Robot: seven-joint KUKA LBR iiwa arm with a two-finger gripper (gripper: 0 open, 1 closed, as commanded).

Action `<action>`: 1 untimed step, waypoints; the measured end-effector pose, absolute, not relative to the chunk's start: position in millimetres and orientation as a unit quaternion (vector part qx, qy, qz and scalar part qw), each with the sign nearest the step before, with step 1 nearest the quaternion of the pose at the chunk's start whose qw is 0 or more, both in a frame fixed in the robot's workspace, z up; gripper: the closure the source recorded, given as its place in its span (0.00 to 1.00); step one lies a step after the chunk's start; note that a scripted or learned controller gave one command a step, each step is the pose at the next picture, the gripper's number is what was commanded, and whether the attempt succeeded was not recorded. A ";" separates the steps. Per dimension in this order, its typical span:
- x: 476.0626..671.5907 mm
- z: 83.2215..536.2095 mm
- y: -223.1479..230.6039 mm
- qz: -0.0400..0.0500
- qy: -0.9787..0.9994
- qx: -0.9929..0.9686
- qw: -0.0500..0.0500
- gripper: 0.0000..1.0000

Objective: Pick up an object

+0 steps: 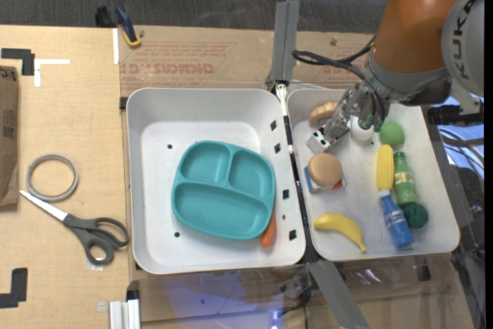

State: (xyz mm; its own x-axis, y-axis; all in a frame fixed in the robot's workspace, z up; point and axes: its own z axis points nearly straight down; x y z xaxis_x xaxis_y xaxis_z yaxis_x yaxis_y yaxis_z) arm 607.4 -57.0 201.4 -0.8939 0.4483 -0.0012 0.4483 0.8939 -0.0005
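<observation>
My gripper (336, 127) hangs low over the back of the right bin (439, 243), below the grey arm with its orange band (416, 8). It sits just right of a tan bread-like piece (323, 112) and above a toy burger (325, 170). I see nothing held in it. Further right lie a green ball (393, 134), a yellow corn cob (384, 166), a green bottle (403, 178), a blue bottle (396, 222) and a dark green lump (417, 214). A banana (341, 228) lies at the bin's front.
The left bin (154, 127) holds a teal divided plate (223, 190) with an orange carrot (268, 232) at its right edge. On the bench to the left lie scissors (81, 227) and a tape roll (51, 176). A grey post (284, 38) rises behind the bins.
</observation>
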 end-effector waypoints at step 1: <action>576.6 188.3 -116.9 0.000 1.000 0.024 0.001 1.00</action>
State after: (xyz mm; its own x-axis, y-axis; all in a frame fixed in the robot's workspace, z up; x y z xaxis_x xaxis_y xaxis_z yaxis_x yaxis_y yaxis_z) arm 576.6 -116.9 188.3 -0.9988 0.0483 -0.0016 0.0483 0.9988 0.0000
